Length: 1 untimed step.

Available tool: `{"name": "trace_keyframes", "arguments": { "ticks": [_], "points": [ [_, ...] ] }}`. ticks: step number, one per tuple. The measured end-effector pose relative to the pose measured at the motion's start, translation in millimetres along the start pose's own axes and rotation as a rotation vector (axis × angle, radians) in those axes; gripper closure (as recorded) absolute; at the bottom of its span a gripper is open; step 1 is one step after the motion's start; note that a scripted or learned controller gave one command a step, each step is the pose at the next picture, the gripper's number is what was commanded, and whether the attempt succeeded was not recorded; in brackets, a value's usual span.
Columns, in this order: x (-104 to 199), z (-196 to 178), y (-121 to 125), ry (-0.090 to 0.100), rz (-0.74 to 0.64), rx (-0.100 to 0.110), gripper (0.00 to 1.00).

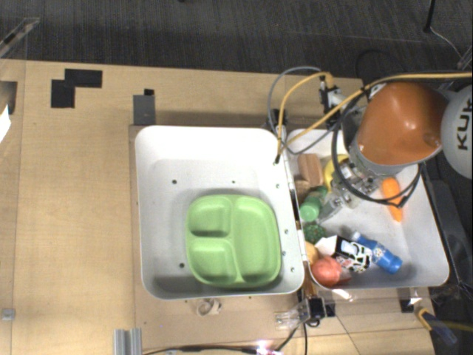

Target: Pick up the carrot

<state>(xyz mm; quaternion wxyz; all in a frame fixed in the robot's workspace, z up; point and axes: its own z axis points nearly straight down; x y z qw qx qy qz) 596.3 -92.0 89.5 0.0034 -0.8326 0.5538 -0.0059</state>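
Observation:
The carrot point(392, 195) is a small orange piece lying in the right bin point(429, 250), near its middle right. The arm's wrist partly covers its upper end. My gripper point(346, 196) hangs below the orange band point(399, 123) over the right bin, just left of the carrot. From above, the wrist hides most of the gripper. I see nothing held in it.
The left bin point(162, 168) holds a green divided plate point(233, 239). The right bin's left side is crowded with a wooden block point(310, 170), green pieces point(310, 211), a red fruit point(327, 271) and a black-and-white bottle with a blue end point(367, 254). Cables point(310, 95) loop behind the bins.

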Motion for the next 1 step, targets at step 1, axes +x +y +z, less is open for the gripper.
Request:
{"name": "trace_keyframes", "arguments": {
  "ticks": [1],
  "points": [
    [39.0, -146.1, 82.3, 0.004, -0.168, 0.002, 0.00]
  ]
}}
